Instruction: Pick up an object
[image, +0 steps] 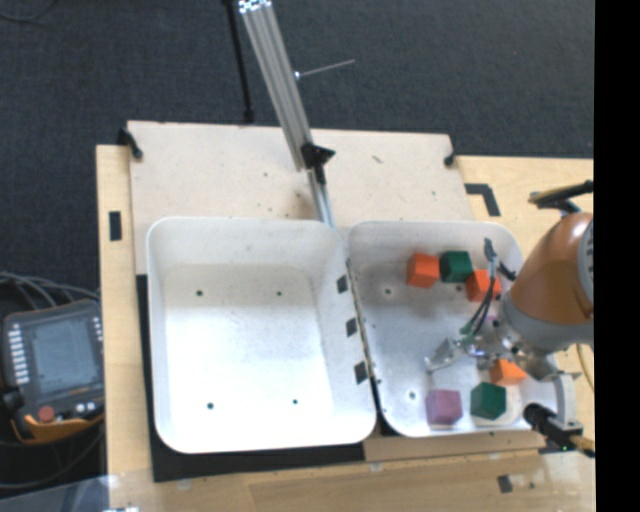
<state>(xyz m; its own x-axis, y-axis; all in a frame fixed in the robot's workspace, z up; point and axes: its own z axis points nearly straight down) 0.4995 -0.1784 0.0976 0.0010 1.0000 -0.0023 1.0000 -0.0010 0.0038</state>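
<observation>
Several small blocks lie in the right bin (400, 330). At its far side an orange block (422, 270), a green block (456, 266) and another orange block (480, 285) sit close together. Near the front rim are a purple block (443, 406) and a green block (488, 400), with a third orange block (509, 372) just behind them, partly under the wrist. My gripper (452, 352) hangs low over the bin's middle floor, left of that orange block and above the purple one. No block shows in it.
The left bin (250, 330) adjoins the right one along a shared rim. A slanted metal rail (285, 90) rises from the back of the bench. A teach pendant (55, 360) lies off the bench at the left.
</observation>
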